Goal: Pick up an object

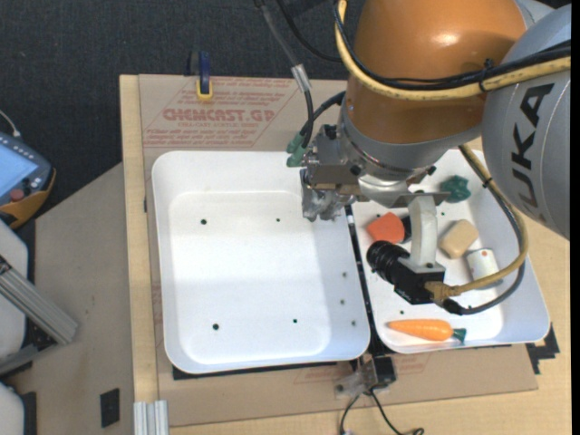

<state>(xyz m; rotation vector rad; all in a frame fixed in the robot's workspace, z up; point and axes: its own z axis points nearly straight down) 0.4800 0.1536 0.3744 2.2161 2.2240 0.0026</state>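
Observation:
My gripper (319,205) hangs over the top right corner of the left bin (181,188), close to the divider between the two bins. I see nothing held in it. The right bin (526,320) holds an orange-red piece (387,227), a beige block (458,237), a small white cylinder (482,263), a toy carrot (421,330) near the front edge, and a teal object (454,187) partly hidden under the arm. The big orange and grey wrist covers the back of the right bin.
Both bins rest on a cardboard sheet (227,107) with a blue clip (205,71) at its far edge. A metal rail (32,302) and a blue-screened device (18,175) stand off the bench to the left.

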